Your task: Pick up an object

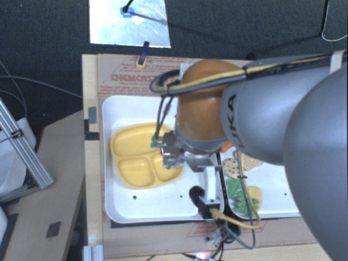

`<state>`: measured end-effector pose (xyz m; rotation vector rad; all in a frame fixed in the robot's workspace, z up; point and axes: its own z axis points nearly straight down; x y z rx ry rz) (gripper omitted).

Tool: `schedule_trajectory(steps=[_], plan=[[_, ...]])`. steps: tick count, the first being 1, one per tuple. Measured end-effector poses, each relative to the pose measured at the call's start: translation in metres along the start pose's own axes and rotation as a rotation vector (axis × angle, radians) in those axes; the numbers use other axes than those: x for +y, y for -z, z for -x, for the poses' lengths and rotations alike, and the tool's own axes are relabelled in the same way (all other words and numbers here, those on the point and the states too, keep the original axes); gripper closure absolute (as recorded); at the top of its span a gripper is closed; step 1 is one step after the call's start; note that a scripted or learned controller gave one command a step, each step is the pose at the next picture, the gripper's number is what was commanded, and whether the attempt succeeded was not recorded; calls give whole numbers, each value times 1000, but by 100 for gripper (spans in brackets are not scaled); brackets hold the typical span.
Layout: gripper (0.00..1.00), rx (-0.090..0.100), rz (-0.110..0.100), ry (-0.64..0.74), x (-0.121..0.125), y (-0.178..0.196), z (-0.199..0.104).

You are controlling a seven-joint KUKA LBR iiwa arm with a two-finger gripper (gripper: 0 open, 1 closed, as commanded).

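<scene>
A yellow divided plate (137, 154) lies in the left white bin (117, 110). The arm's orange band and wrist hang over the wall between the two bins, and my gripper (175, 159) reaches down at the plate's right edge. The wrist hides the fingertips. In the right bin, partly under the arm, I see a beige spotted object (232, 167), a green object (235, 193) and a yellow one (253, 197).
The bins rest on a cardboard sheet (128, 75). A blue and yellow pen-like item (143, 54) lies at its far edge beside a shiny silver sheet (129, 14). Cables (228, 230) loop by the front rim. An aluminium frame (22, 151) stands at left.
</scene>
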<state>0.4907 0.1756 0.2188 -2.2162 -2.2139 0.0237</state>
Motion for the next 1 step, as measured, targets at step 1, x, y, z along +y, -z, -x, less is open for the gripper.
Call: schedule_trajectory(steps=[1], plan=[[100,7,18,9,21,-18,-63]])
